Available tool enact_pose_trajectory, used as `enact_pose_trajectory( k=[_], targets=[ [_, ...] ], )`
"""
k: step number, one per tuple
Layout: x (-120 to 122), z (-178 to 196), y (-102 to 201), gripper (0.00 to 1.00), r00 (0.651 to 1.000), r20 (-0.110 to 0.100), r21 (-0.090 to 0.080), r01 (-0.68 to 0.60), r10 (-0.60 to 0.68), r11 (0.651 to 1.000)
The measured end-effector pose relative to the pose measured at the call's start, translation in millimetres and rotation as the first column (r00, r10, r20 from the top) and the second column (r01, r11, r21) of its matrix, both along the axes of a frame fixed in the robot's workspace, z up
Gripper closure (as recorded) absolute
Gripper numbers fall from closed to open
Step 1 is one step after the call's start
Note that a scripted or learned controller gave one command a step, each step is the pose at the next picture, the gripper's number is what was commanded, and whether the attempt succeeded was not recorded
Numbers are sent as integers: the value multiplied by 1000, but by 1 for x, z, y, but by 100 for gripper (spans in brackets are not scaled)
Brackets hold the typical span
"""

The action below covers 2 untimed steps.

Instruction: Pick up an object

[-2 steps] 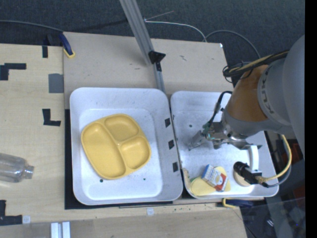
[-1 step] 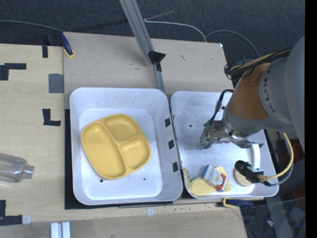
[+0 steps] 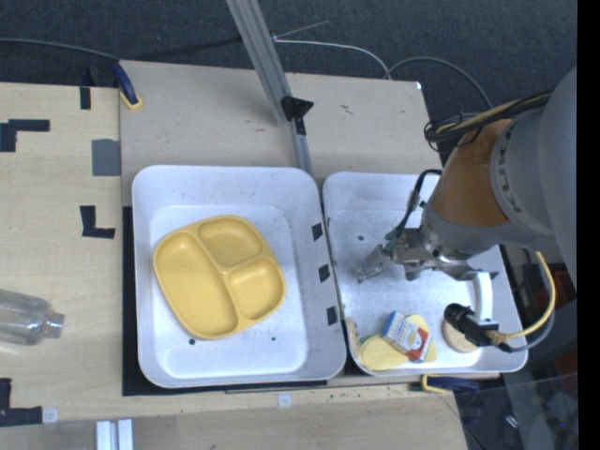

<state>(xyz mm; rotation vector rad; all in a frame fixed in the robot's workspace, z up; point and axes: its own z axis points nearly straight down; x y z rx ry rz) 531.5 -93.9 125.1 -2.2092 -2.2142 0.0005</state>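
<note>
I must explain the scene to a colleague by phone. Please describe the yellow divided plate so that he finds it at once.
Look at the left bin of the two white bins. The yellow plate lies flat in its middle, alone there. It has three compartments, unlike the small packet and the round item in the right bin.

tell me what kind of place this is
Probably a robotics lab's grasping test bench: a robot arm reaches over two white bins, one holding a yellow divided plate, with loose cables about.

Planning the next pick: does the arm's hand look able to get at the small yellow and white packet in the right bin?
Probably yes. The packet lies uncovered near the right bin's front edge, and the hand hovers just behind it with nothing between.
</note>
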Motion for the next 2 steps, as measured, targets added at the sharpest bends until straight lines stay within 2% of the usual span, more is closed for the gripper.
enact_pose_trajectory(
  k=[1, 2],
  targets=[
    [0, 9, 1, 100, 1000, -1, 3, -1, 1, 1000],
    [0, 9, 1, 0, 1000, -2, 2, -1, 1, 1000]
  ],
)
